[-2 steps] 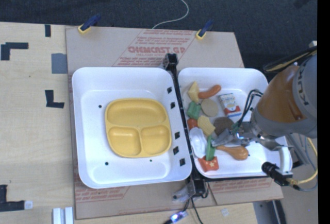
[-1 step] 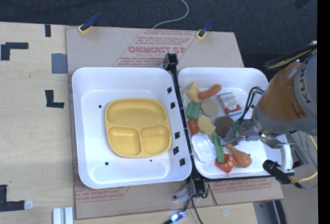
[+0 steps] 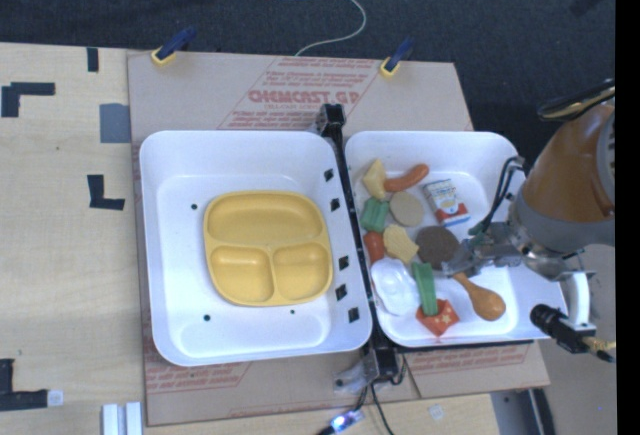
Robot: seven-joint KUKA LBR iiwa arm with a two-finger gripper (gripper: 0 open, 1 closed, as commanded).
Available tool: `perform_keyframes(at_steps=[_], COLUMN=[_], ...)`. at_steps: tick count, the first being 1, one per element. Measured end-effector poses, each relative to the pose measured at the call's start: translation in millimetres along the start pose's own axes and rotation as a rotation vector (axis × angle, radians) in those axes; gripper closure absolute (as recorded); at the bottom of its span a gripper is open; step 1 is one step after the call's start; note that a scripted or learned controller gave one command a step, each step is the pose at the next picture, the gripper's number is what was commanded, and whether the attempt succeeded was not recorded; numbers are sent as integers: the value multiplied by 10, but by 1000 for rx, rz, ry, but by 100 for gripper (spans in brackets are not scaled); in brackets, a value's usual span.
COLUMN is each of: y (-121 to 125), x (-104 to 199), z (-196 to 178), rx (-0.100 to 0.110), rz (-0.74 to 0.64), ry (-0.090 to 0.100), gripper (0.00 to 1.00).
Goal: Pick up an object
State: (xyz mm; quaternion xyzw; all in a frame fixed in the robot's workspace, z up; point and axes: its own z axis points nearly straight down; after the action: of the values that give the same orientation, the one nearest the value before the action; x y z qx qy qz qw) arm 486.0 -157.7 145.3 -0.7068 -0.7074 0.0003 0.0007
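Observation:
The right bin (image 3: 497,151) holds several toy foods. Among them are an orange sausage (image 3: 408,178), a beige disc (image 3: 407,210), a small white carton (image 3: 443,200), a brown round piece (image 3: 437,245) and a tan drumstick (image 3: 481,298). There is also a green stick (image 3: 426,288) with a red piece (image 3: 438,319) at its end. My gripper (image 3: 472,256) is low in this bin, just right of the brown round piece and above the drumstick. Nothing is visibly lifted.
The left bin (image 3: 170,163) carries a yellow divided plate (image 3: 268,248). More pieces line the right bin's left side: a yellow one (image 3: 374,179), a green one (image 3: 375,214), a red one (image 3: 374,245) and a white one (image 3: 392,288). The arm's orange band (image 3: 565,173) hangs over the right rim.

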Motion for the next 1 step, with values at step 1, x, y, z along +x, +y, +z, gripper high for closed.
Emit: perform_keyframes(at_steps=[1], y=[24], x=[87], z=[-445], rx=[-1], rz=[-2], ry=[0], gripper=[100])
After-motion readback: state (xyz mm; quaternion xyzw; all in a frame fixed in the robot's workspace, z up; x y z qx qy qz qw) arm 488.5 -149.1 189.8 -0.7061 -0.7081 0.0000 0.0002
